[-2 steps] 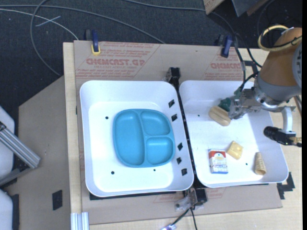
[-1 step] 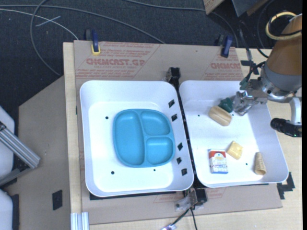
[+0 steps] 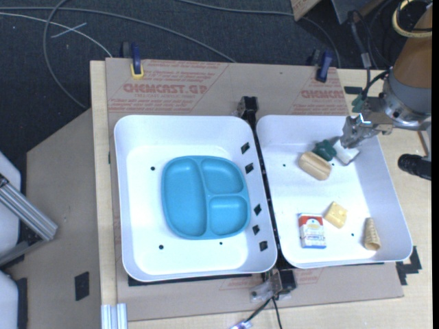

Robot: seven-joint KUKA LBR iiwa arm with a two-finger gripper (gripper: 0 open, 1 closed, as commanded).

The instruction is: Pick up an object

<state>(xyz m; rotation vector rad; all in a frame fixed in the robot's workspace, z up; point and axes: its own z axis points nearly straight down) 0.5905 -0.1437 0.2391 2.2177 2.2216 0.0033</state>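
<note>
"CHEMCAST GP" printed in red on brown board [image 3: 171, 84] under bins. End effector [image 3: 351, 139] lowered at right bin [image 3: 391, 190] far edge, beside green object [image 3: 325, 149]; finger state cannot be told. Tan block [image 3: 315, 165] adjacent. Open floor mid-bin; carton [image 3: 312, 230], yellow piece [image 3: 336, 214], cone [image 3: 371, 234] near front rim.

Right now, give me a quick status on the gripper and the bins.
Gripper low over right bin, far corner. Green-and-white object just beside it, tan block close by. Blue divided plate in left bin.
</note>
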